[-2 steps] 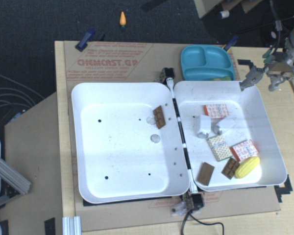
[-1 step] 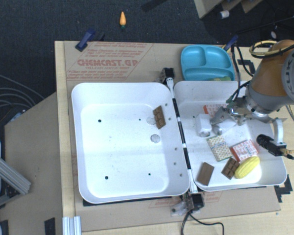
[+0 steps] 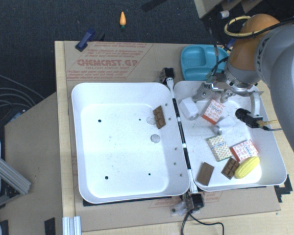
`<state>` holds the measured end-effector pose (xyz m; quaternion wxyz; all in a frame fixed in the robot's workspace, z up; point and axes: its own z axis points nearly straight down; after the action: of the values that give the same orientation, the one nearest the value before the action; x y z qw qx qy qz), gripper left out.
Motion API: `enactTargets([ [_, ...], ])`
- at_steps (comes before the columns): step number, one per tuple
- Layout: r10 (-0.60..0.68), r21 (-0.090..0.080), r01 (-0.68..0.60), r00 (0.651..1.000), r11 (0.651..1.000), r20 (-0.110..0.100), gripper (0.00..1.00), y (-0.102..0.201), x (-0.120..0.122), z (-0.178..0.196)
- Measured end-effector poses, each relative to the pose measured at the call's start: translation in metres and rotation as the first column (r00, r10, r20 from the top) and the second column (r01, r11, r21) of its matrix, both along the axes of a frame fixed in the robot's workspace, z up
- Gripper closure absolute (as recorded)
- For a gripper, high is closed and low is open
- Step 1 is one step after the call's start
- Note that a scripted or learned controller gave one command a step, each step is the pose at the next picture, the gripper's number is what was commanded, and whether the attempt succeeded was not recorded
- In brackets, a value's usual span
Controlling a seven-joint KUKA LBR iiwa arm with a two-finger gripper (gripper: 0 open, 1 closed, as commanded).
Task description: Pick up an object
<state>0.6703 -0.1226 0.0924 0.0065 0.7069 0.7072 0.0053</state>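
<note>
My gripper (image 3: 216, 91) hangs under the orange-banded wrist (image 3: 245, 53) at the back of the right bin (image 3: 274, 151), just above a red-and-white packet (image 3: 213, 110). A white lump (image 3: 188, 107) lies to the packet's left. Further forward in that bin are a pale patterned packet (image 3: 218, 147), a red patterned packet (image 3: 244, 150), a yellow corn-like piece (image 3: 247, 167) and two brown chocolate pieces (image 3: 230, 168) (image 3: 205, 173). The left bin (image 3: 88, 131) holds a brown chocolate bar (image 3: 159, 116) and two small clear discs (image 3: 155, 138) near its right wall.
A blue tray (image 3: 201, 62) stands behind the right bin, close to the arm. A black fitting with a cable (image 3: 246, 116) sticks out beside the wrist over the right bin. A blue object (image 3: 85, 40) lies at the board's back left corner.
</note>
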Motion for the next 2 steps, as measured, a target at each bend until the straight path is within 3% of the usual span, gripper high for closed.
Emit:
enactTargets([
  [1,-0.003,-0.001,0.003,1.000,1.000,0.002,0.00,0.011,-0.065,0.001],
  [2,-0.009,-0.013,0.010,1.000,1.000,0.016,0.00,0.015,-0.141,0.003],
])
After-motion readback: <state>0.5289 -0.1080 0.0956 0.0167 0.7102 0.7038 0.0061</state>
